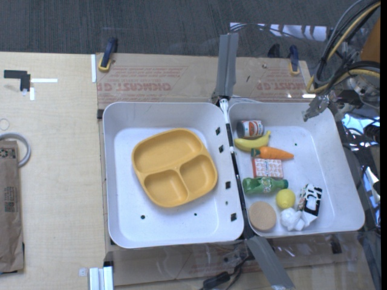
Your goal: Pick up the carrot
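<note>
The claw (317, 106) hangs at the far right rim of the right bin (338, 174), up beyond the carrot (275, 154) and well apart from it; whether it is spread or clenched I cannot tell, since it reads as a small dark blur against the cables.

The carrot lies on its side near the bin's left wall, tip pointing right. A banana (252, 142) touches it on the far side, and a red-and-white packet (268, 168) sits just beside it on the near side (a tight sandwich).

The likely failure is crowding: a finger descending beside the carrot may land on the banana or packet, pushing the carrot away or gripping the wrong thing. Its rounded taper could also squirt out of a closing pinch.
</note>
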Controlling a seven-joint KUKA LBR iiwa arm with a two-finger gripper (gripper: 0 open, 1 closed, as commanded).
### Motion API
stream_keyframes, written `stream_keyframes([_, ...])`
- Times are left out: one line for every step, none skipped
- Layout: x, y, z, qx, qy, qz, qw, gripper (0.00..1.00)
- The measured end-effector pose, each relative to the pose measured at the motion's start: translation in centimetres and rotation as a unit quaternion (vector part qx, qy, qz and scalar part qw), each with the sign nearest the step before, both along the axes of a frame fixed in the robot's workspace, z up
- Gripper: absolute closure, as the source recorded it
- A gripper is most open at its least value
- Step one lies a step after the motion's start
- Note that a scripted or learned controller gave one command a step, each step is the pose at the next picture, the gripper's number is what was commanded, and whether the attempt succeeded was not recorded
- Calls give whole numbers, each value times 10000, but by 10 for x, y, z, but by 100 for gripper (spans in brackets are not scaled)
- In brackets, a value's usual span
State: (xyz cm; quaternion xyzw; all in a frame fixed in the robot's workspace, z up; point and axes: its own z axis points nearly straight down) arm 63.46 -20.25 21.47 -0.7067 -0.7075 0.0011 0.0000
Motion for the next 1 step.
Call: stream_keyframes([-39, -13, 35, -2, 0, -388, 9992, 0])
